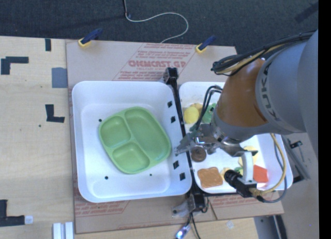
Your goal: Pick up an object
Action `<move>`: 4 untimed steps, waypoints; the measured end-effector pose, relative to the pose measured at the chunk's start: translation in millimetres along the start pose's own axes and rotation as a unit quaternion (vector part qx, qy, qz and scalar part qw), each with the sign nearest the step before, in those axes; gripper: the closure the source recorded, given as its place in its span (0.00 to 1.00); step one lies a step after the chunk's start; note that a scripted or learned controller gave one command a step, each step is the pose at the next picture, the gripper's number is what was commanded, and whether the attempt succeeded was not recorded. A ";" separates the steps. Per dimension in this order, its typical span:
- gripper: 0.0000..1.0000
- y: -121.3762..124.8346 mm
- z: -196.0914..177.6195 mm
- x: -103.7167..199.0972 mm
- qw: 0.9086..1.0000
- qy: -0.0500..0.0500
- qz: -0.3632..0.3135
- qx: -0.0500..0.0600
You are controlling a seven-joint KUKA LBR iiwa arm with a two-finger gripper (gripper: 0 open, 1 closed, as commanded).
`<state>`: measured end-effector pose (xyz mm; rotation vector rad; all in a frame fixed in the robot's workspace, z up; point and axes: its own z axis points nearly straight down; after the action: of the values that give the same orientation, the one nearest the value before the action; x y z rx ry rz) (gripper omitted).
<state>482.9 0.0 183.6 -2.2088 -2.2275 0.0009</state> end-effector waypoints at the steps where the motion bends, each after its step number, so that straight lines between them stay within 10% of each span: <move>1: 1.00 -0.6 -9.6 -4.4 1.000 -0.001 0.003 0.001; 4: 1.00 -2.1 -36.7 -3.4 1.000 0.000 0.002 0.006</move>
<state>481.0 -3.5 220.3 -2.2087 -2.2172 0.0142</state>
